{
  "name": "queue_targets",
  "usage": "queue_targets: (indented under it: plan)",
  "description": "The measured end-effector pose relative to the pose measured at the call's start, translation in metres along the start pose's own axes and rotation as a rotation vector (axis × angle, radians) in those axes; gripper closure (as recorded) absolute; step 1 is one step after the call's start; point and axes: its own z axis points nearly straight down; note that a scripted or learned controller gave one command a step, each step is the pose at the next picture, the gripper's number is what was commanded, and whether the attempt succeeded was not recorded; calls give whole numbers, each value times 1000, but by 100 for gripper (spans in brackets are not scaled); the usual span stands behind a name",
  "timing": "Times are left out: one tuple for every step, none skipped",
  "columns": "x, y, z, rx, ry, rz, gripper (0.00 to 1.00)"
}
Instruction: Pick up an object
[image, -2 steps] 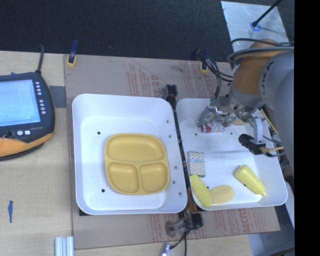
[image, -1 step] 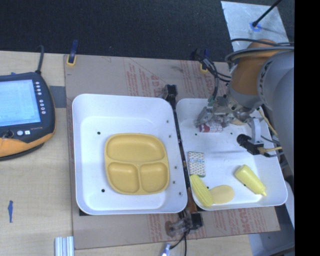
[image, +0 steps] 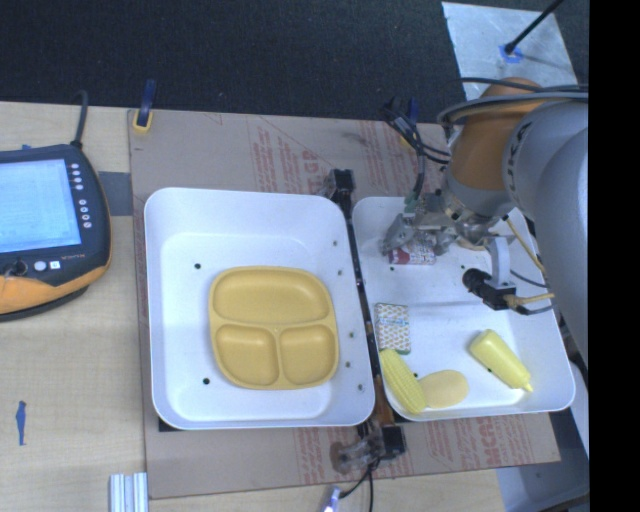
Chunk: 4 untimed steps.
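Camera view showed, nearest, a toy corn cob (image: 401, 380) and a pale yellow disc (image: 443, 387) touching in the right bin (image: 560, 395), with a yellow wedge (image: 502, 360) and a patterned card (image: 391, 326) near; the left bin (image: 170, 300) held a yellow divided tray (image: 272, 326); farthest, the gripper (image: 420, 240) hung low over the right bin's far end, its state impossible to tell

Even, bright light washes out the white bins (image: 170, 300), with soft shadows and slight blur throughout.
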Motion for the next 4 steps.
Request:
queue_targets:
  plan:
    - [-1,0,-10,2,1,-1,100]
    - [83,-27,-102,-6,1,-1,100]
    - [63,-68,-122,-1,0,4,100]
    - [146,-89,-141,0,-1,-3,100]
